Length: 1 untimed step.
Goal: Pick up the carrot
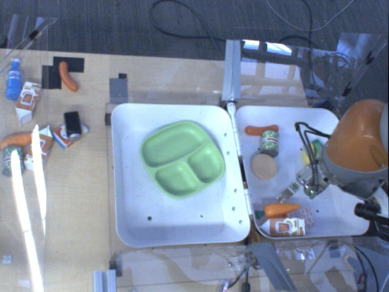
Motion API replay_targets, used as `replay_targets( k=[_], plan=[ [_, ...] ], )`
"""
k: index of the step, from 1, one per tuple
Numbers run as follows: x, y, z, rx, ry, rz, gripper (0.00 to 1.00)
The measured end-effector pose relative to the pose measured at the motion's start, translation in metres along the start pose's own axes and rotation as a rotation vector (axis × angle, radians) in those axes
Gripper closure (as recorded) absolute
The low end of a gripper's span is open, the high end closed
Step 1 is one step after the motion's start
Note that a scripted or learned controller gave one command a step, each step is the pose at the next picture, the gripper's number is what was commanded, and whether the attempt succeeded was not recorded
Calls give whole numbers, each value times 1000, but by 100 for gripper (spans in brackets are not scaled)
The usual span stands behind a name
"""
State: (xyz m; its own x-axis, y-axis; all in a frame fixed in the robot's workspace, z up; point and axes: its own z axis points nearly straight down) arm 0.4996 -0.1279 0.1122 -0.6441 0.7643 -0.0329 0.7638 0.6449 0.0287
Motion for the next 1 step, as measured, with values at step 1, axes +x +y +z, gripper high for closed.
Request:
replay_targets(
  k=[1],
  plan=[
    [33,21,19,7,10,-291,0]
  ],
)
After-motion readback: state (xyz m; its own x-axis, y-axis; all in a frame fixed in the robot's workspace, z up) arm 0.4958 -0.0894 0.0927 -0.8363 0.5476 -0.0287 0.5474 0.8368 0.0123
